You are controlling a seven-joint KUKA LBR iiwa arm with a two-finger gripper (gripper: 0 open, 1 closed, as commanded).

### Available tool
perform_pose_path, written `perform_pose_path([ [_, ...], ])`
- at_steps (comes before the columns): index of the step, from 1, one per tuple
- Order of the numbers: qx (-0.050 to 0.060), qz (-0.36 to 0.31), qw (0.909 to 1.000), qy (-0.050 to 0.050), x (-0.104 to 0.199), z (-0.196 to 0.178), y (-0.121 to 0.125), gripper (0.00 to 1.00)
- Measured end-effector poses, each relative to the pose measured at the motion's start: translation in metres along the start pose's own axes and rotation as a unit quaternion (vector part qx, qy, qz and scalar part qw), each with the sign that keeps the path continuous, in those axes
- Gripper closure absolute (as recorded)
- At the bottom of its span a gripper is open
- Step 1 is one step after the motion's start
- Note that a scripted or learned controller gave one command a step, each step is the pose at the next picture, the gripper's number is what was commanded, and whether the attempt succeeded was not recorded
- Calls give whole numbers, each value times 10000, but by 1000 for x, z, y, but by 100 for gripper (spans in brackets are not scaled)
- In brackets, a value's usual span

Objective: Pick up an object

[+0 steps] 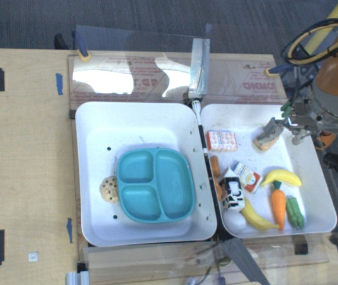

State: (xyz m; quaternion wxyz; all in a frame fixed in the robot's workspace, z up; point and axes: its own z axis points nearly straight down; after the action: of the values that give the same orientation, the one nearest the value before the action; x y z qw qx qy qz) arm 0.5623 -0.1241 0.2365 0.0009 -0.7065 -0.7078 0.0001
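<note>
My gripper point(286, 134) hangs over the back right of the right bin point(323, 218), open, with nothing between its fingers. Its left finger point(271, 129) lies over or touches a small tan block point(264, 142) on the bin floor; I cannot tell which. The right finger point(302, 136) is near the bin's right wall. Further forward in that bin lie a red-and-white packet point(222, 140), a small carton point(248, 177), a black-and-white toy point(233, 193), two bananas point(283, 177) point(257, 216), a carrot point(278, 205) and a green vegetable point(295, 211).
The left bin point(92, 135) holds a teal divided plate point(155, 184) with a cookie point(108, 189) at its left side. An orange stick-like item point(215, 166) lies along the right bin's left wall. Yellow and black cables point(311, 37) loop behind the arm.
</note>
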Motion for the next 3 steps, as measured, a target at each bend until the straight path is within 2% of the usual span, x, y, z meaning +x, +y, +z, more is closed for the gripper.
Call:
perform_pose_path([
  [1, 38, 246, 9997, -3, -43, 102, -86, 0],
  [2, -23, -201, 9998, -3, -72, 150, -81, 0],
  [3, -54, -194, 9998, -20, -73, 138, -80, 100],
])
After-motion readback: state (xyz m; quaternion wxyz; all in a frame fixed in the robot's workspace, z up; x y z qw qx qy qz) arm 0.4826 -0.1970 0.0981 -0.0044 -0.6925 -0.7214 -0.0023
